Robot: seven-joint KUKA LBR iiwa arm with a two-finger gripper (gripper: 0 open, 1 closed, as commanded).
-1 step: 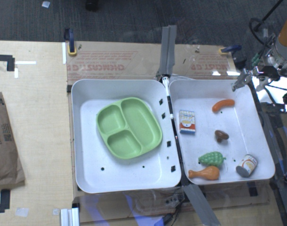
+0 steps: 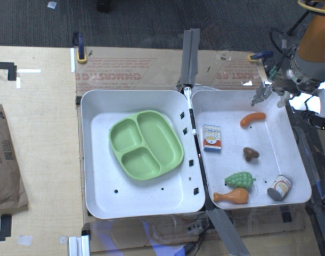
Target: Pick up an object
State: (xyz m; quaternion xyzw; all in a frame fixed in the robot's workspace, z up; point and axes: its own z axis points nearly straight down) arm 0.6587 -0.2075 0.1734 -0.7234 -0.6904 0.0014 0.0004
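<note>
1. Step in hand: the approach, judged from position. The gripper [image 2: 261,96] hangs over the far right corner of the right bin [image 2: 295,143], just beyond the orange sausage [image 2: 252,119]. Nothing is seen between its fingers.
2. Hand state: the tips are small and blurred at this angle; whether they are spread or pressed together cannot be told.
3. Likely target: the sausage, being nearest the gripper. It lies flat on the bin floor, slightly curved, orange-red and smooth, apart from its neighbours.
4. Other contents, placed from the sausage: a small printed box [image 2: 212,137] to its left and nearer the camera; a brown lump [image 2: 251,153] just nearer the camera; further toward the camera, a green leafy piece [image 2: 240,180] touching a tan drumstick [image 2: 232,197], and a tin [image 2: 279,187] lying on its side.
5. Next move calls for: a short shift over the sausage, then descent with the fingers set across its narrow width. Its rounded form may roll or slip.
6. The left bin [image 2: 98,185] bears a green divided plate [image 2: 146,144].
</note>
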